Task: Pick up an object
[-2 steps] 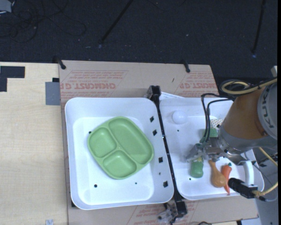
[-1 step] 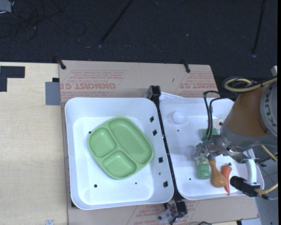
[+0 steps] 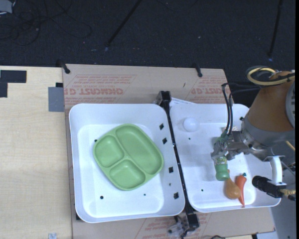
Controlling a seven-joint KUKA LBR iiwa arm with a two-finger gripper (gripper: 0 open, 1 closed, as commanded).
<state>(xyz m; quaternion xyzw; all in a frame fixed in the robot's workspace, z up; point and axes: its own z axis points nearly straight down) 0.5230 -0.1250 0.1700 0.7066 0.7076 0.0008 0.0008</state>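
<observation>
A pale wooden bench carries a brown cardboard sheet with red print. Two shallow white bins rest on the cardboard side by side: the right bin lies beneath the gripper, and the left bin sits well away from it, across a black divider.

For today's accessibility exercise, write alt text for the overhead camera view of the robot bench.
A grey robot arm reaches from the right into the right white bin, its gripper above a small green object beside an orange, carrot-like toy. The left white bin holds a green divided plate.
</observation>
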